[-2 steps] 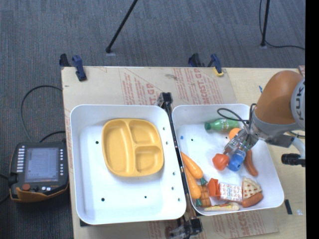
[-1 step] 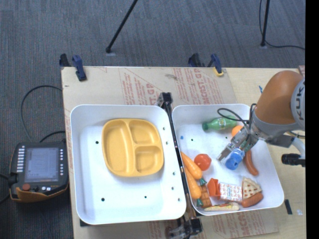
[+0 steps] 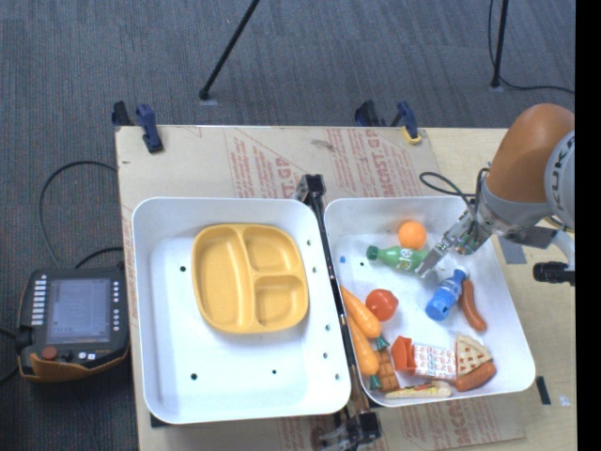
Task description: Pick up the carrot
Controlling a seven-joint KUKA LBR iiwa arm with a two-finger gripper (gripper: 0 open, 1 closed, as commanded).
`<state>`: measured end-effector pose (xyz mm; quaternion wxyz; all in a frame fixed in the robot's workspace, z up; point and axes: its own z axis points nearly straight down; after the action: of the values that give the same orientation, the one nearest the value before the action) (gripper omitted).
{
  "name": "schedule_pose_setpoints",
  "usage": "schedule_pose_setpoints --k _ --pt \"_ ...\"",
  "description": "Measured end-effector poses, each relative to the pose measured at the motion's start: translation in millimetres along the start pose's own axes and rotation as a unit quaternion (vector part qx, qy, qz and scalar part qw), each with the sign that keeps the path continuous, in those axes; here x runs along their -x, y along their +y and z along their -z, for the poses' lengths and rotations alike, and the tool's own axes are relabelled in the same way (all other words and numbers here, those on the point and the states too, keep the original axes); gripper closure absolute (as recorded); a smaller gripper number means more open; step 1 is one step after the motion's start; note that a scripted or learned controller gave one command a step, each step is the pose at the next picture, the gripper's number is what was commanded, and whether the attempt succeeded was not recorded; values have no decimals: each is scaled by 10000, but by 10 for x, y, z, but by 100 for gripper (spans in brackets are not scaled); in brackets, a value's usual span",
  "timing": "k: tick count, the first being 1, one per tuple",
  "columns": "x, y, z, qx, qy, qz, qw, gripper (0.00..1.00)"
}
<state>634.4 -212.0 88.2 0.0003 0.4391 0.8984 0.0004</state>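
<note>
The carrot is orange and lies at a slant along the left wall of the right bin. A second carrot-like orange piece lies just below it, with a green top near the bin's front. My gripper hangs over the upper middle of the right bin, between a green bottle and a blue bottle. It is well to the right of the carrot and apart from it. Nothing shows as held by the gripper.
The right bin also holds an orange ball, a red tomato, two sausages, a pizza slice and a red-white packet. A yellow divided plate lies in the left bin. A teach pendant lies off the bench's left.
</note>
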Motion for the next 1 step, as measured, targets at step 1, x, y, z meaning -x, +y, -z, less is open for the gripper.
schedule_pose_setpoints --k 1 --pt "-383 343 -4 -5 8 -1291 9916 0"
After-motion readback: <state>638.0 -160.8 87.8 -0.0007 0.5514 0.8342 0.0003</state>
